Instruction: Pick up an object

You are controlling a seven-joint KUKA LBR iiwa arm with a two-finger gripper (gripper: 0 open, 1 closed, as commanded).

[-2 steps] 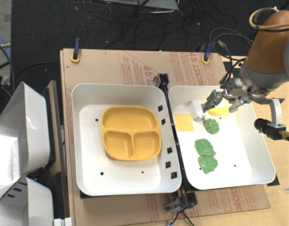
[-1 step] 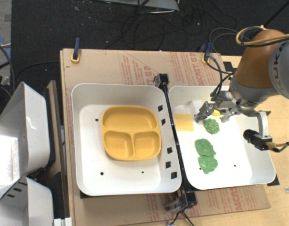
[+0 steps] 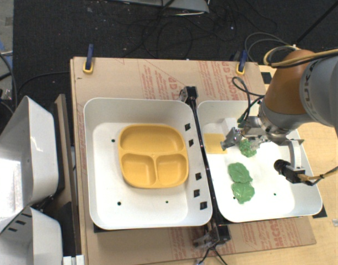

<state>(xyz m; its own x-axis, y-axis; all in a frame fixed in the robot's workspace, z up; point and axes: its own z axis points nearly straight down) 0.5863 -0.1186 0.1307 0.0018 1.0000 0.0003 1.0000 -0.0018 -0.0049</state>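
In the right bin [image 3: 279, 206] lie three green lumps and a flat yellow piece [image 3: 213, 143]. One green lump [image 3: 248, 149] sits directly under my gripper [image 3: 241, 138], which hangs low over the bin's upper middle; whether it touches the lump I cannot tell. The other two green lumps [image 3: 239, 173] [image 3: 243, 192] lie close together nearer the front of the bin, apart from the gripper. The yellow piece rests just left of the gripper by the bin's left wall.
The left bin [image 3: 102, 203] holds a yellow divided tray [image 3: 154, 154]. A black fitting with a cable [image 3: 285, 169] hangs from the arm over the right bin's right side. The grey and orange arm [image 3: 301, 95] covers that bin's far right corner.
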